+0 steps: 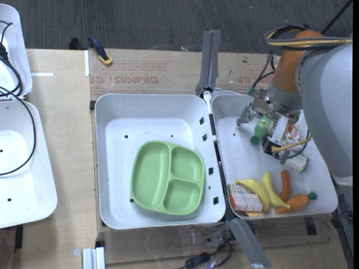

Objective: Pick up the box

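A small flat box (243, 198) with a pink and white print lies at the front left corner of the right bin (227, 150), beside the bananas. A second, white carton (288, 133) with red print lies tilted at the back of that bin, under the arm's wrist. My gripper (258, 116) hangs low over the back of the right bin, right above a green bottle (261, 129) and next to the white carton. It is far from the patterned box. The wrist hides part of the carton.
Two bananas (259, 188), a red sausage (286, 184), a carrot (297, 202) and a small white block (297, 162) lie in the right bin. A green divided plate (168, 178) lies in the left bin (112, 150). A raised divider (210, 66) separates the bins.
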You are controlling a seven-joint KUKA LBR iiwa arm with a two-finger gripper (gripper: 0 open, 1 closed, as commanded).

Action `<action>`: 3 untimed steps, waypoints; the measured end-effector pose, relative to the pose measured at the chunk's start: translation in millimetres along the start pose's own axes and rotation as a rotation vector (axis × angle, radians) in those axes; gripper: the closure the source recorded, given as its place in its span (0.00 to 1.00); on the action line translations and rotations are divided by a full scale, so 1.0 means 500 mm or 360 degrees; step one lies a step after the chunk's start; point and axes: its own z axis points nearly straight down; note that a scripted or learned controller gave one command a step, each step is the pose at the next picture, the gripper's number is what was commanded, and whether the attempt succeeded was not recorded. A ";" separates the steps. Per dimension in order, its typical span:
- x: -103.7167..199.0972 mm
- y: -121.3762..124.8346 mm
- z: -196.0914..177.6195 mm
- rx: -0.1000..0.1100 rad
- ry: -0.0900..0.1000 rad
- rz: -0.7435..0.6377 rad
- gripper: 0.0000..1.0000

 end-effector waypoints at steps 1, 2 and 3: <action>-0.060 -0.143 0.001 0.0000 0.0002 -0.0064 0.00; -0.063 -0.142 -0.016 0.0002 0.0000 -0.0060 1.00; -0.149 -0.195 -0.114 0.0002 0.0001 0.0086 1.00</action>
